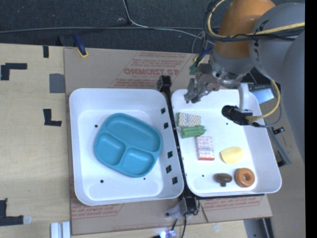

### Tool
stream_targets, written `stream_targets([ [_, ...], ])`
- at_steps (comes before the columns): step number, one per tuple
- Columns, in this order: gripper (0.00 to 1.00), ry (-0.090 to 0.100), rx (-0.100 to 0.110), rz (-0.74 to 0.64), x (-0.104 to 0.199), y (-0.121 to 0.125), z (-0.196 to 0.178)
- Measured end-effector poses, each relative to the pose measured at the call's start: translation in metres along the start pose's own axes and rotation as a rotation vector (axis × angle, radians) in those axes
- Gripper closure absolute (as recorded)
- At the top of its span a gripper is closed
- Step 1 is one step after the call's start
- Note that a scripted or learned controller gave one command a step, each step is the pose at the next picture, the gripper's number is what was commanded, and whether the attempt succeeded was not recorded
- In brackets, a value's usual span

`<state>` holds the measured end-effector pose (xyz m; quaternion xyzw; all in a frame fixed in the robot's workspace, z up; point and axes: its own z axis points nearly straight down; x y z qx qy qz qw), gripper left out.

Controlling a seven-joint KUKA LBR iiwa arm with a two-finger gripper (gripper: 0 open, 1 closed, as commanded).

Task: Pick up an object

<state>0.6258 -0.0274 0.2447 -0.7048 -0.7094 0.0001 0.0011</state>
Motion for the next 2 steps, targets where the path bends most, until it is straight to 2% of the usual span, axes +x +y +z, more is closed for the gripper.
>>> stream_targets([
  [2,1.00,-0.001,0.001,0.001,0.105,-0.007,0.024],
])
